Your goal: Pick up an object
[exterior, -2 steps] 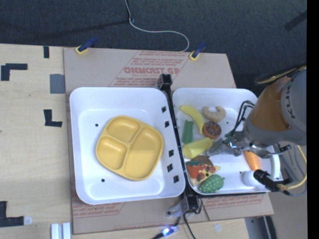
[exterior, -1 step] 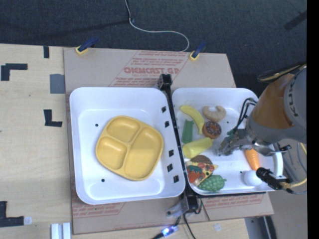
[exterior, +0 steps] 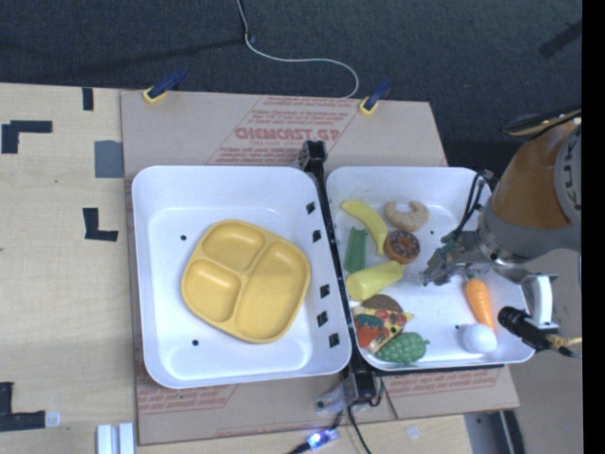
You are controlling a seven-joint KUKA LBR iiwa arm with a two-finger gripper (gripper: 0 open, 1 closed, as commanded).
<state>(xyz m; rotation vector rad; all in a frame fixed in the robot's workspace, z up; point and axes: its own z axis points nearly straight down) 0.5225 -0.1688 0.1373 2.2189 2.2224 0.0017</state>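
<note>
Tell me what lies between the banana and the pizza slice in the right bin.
In the camera view, between the banana and the pizza slice lie a green vegetable and a pale yellow piece.

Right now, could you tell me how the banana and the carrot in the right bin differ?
The banana is yellow and curved; the carrot is orange and straight. The banana lies near the bin divider, while the carrot lies at the far side, beside the gripper. Both rest loose on the white bin floor.

Even, diffuse overhead light; soft overall

You get bright white bins (exterior: 151, 253) near clipping, only faint shadows under the yellow plate (exterior: 246, 280), dark floor (exterior: 113, 17) losing detail up top, mild blur on the arm (exterior: 539, 201), small toys smeared
</note>
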